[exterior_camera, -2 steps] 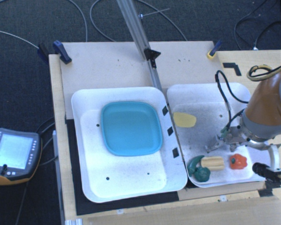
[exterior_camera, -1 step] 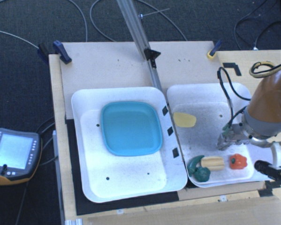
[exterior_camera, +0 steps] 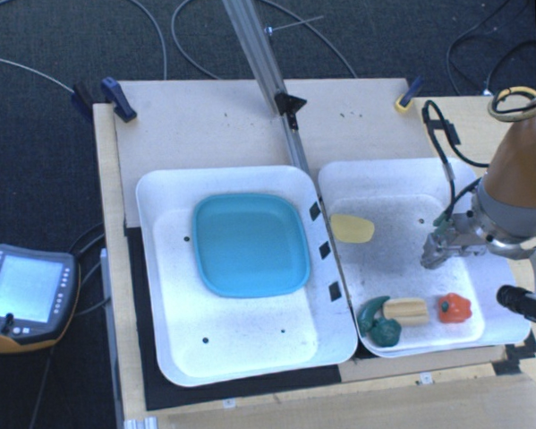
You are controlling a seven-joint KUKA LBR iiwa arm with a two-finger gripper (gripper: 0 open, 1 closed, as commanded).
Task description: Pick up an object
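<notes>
My hand (exterior_camera: 436,252) hovers in right bin (exterior_camera: 383,181), grip state can't tell. Tomato (exterior_camera: 453,308) at 5 o'clock, wood block (exterior_camera: 406,311), green pepper (exterior_camera: 378,323), yellow piece (exterior_camera: 352,228) at 10.

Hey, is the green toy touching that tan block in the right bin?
Touching. The camera view shows the green toy pressed against the tan block's left end, with no white bin floor between them.
</notes>
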